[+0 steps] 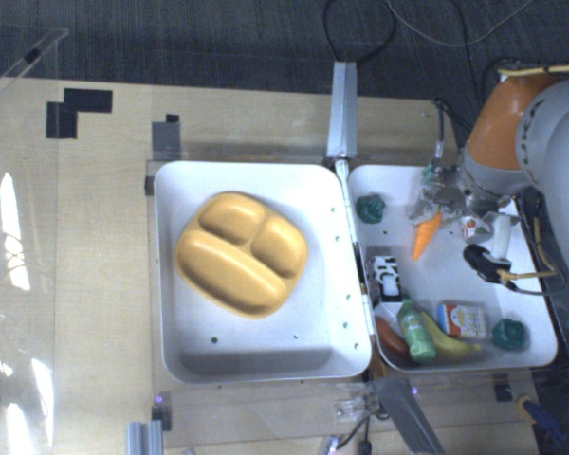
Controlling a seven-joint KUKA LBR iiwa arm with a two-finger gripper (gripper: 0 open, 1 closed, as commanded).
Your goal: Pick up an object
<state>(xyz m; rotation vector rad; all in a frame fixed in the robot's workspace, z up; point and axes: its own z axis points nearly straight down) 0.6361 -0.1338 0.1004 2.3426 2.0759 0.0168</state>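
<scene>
Carrot (pixel 422 239) hung pinched in the gripper (pixel 434 214) above the right bin (pixel 536 354).
Small carton (pixel 463 320) lay below; its label was too blurred to read.

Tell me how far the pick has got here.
The gripper is down in the right bin, over the top of the orange carrot. Whether it grips the carrot is unclear. The bread lies in the left bin. A clear lift remains.

Bright, even overhead light; white glare streaks on the clear panel (pixel 14 254) at left, soft shadows, slightly blurry detail throughout.
</scene>
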